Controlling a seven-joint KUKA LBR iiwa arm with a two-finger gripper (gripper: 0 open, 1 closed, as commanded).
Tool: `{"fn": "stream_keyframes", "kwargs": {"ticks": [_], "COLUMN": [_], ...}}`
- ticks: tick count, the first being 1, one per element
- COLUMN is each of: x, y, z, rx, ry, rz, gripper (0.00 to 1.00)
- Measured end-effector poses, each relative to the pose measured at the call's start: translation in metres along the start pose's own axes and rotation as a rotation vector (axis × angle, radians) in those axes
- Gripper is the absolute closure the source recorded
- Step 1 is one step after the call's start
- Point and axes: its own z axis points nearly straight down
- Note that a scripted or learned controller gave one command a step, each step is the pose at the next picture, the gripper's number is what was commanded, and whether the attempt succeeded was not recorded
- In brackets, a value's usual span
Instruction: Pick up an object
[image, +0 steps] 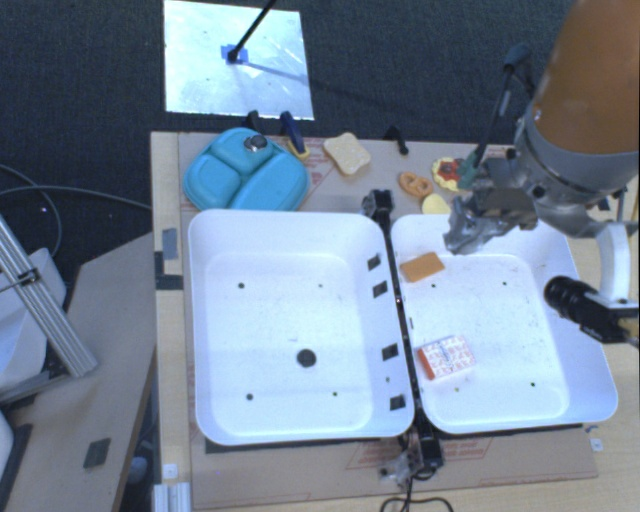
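In the right bin (560, 400), the tool (468, 235), its state impossible to tell, hangs just right of the orange slab (421, 267), likely light, stiff and thin, best pinched across its short edges.

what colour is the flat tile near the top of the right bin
Orange-tan: the flat tile lies in the right bin, seen in the camera view.

- Robotics lab bench, not a home.
- Industrial arm (590, 110) with orange band over a plywood bench (270, 470).
- Two white bins (290, 240) clamped side by side, toy food props (346, 153) along the back edge.
- Aluminium extrusion frame (40, 310) at left, loose cables (60, 195), dark carpet floor (80, 90).
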Motion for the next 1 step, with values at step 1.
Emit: {"fn": "stream_keyframes", "kwargs": {"ticks": [1], "x": [0.0489], "y": [-0.0014], "z": [0.0221], "rx": [0.015], "ry": [-0.002], "rz": [0.000], "gripper": [1.00]}}
